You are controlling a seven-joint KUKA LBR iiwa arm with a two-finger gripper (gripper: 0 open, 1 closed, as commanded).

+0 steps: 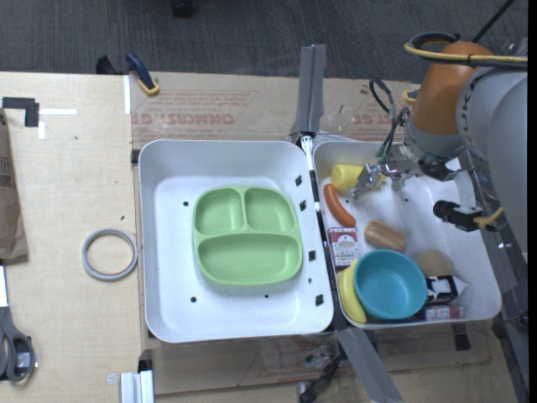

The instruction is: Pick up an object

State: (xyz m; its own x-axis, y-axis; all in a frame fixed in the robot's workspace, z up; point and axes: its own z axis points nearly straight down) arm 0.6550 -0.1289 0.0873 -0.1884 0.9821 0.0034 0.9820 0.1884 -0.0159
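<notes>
One gripper [367, 181] hung low in the far part of the right bin [419, 198], carried in from the right by the grey arm [503, 116] with its orange band [440, 91]; from this slant I could not tell whether it stood wide or narrow. Just beside it, toward the bin's far left corner, lay a yellow object [345, 175], apparently touching the tool's tip. Near that, along the left wall, lay an orange-red sausage [339, 206], and nearer the camera a small red-and-white packet [344, 246]. A brown bread roll [384, 235] lay just right of the packet. A blue bowl [390, 285] sat at the near end, resting partly over a yellow piece [347, 296] on its left. A tan round thing [435, 263] lay just right of the bowl, with a black, white and red packet [443, 296] by the near wall. The left bin [164, 225] held a green divided plate [247, 235] at its middle, well apart from the tool. Out on the bench [67, 309] to the left lay a grey ring [109, 253].
</notes>
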